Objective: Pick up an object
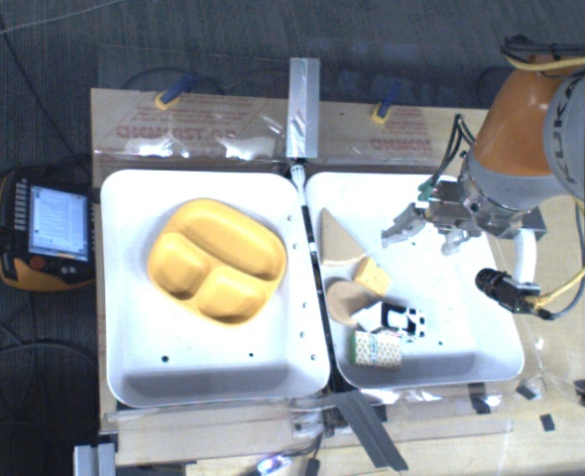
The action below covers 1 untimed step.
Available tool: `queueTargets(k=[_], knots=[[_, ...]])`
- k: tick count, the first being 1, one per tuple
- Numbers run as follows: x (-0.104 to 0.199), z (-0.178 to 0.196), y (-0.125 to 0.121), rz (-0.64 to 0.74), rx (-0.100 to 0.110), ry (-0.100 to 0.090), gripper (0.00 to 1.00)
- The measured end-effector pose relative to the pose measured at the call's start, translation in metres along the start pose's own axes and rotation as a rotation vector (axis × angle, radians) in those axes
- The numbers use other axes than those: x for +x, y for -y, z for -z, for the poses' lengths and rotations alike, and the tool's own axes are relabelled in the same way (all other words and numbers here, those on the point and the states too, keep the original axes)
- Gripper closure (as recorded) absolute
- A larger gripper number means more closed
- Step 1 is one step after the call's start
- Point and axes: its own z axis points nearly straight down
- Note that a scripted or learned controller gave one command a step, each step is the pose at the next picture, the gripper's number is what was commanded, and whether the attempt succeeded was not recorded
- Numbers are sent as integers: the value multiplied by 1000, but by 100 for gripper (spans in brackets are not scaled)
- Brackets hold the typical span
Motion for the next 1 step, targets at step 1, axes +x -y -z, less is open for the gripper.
queueTargets(k=[1], knots=[[-3,-129,-19,-131,1,-1,0]])
